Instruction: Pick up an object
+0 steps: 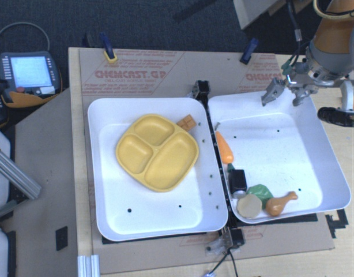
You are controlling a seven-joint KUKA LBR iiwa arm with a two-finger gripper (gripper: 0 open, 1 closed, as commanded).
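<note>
The arm enters from the upper right, its orange band above the grey wrist. The hand points downward and toward the left. Its two fingers are spread apart, with nothing between them.

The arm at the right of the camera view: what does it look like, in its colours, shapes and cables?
The grey KUKA arm with the orange band has a rounded, tube-like body; the band is broad and sits above the wrist. Below it comes a pale grey wrist block. The two-finger metal gripper is grey, with two thin jaws and a small green spot near its base. A dark cable runs down beside the arm.
</note>
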